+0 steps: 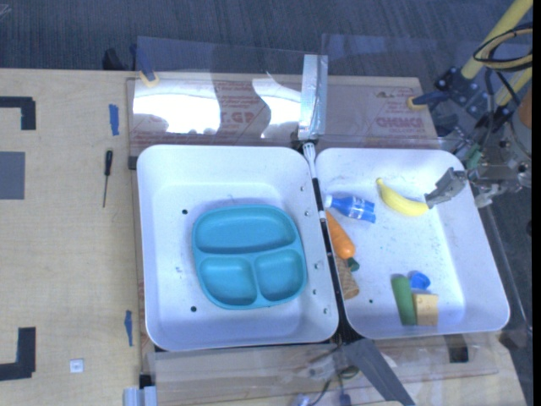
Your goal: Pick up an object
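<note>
banana point(401, 199) in far part of right bin point(473, 311), looks light, smooth toy plastic, curved so best pinched across the middle | claw point(445, 186) just right of its tip, can't tell if apart or together | blue bottle point(352, 207) near on left, carrot point(341, 238) further off, otherwise clear approach

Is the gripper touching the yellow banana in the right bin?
Cannot tell. In the camera view the gripper sits right at the yellow banana's right end, with neither a clear gap nor plain contact.
</note>
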`<state>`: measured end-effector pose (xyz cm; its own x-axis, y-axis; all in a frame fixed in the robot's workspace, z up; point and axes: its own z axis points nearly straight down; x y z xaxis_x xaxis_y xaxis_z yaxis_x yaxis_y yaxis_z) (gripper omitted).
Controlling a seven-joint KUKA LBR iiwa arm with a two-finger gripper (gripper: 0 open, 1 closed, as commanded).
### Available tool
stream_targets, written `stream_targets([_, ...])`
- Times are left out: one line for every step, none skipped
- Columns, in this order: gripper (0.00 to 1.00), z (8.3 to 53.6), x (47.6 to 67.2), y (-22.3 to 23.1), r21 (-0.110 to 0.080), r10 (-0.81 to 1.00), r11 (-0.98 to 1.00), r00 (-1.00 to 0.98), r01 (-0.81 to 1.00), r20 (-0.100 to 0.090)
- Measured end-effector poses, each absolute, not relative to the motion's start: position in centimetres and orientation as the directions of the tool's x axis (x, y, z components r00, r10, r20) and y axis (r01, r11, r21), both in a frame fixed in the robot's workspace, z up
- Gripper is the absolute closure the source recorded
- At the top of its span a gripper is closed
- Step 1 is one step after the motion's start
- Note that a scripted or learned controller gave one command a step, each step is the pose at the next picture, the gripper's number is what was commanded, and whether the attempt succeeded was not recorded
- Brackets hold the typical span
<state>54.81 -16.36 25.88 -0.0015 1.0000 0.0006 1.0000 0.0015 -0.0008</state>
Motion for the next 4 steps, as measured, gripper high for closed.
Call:
stream_targets([0.0, 30.6, 55.9, -11.9, 0.005, 0.951, 0.309, -0.309, 0.951, -0.003])
stream_targets([0.0, 24.1, 58.4, -11.6, -0.005, 0.939, 0.344, -0.344, 0.939, 0.003])
stream_targets([0.0, 17.0, 62.9, -14.2, -0.004, 0.962, 0.273, -0.273, 0.962, 0.001])
stream_targets([0.0, 8.8, 65.2, -17.8, 0.006, 0.993, 0.119, -0.119, 0.993, -0.002])
